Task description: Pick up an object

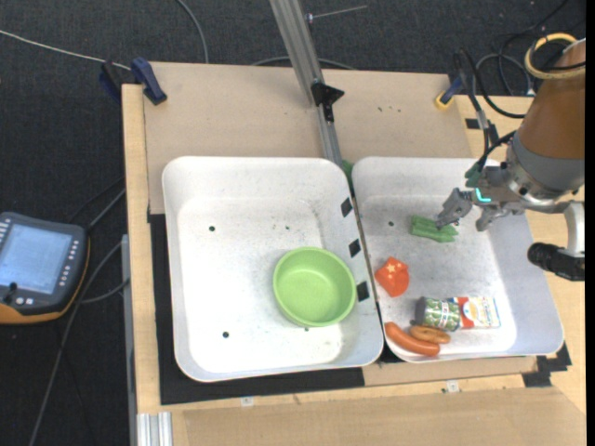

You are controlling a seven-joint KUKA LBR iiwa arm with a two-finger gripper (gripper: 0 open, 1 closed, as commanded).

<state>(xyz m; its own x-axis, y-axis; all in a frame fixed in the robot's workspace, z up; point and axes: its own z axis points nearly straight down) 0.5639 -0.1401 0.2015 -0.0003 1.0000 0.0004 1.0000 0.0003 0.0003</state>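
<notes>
In the right bin (521,277) lie a flat green piece (433,229), a red-orange pepper-like toy (393,276), a small can with a red and white package (456,313), and a sausage-like toy (413,339). My gripper (470,214) hangs over the upper part of that bin, its fingers spread apart, with the left fingertip just at the right end of the green piece. Nothing sits between the fingers. A green bowl (313,286) rests in the left bin (214,203).
A slanted metal pole (302,54) crosses the bench toward the seam between the bins. Blue clamps (149,80) sit at the bench's far corners. A handheld pendant (35,266) lies on the floor at left. Cables trail near the arm at right.
</notes>
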